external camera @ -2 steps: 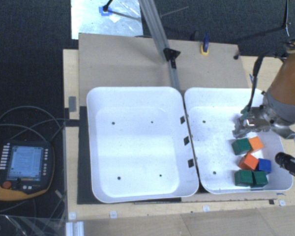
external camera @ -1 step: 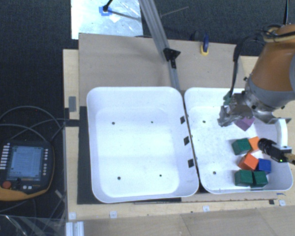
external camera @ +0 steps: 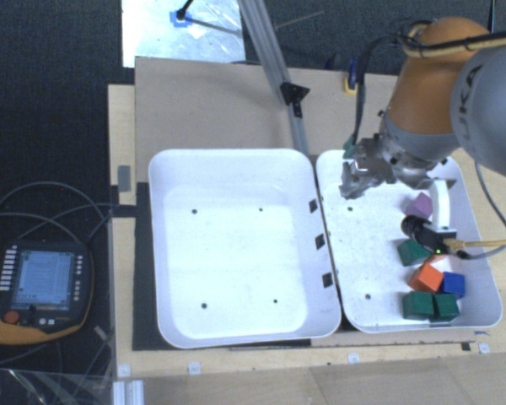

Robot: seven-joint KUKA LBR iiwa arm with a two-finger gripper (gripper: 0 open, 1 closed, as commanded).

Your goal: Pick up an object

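My gripper hangs over the far left part of the right bin, close to the wall between the two bins. No object shows under it or between its tips. Several small blocks lie along the bin's right side: a purple block, a dark green block, an orange block, a blue block and two green blocks at the near right corner. All of them lie to the right of the gripper and nearer the front.
The left bin lies beside the right one. A slanted metal pole stands behind the bins. A teach pendant with cables lies on the floor at left.
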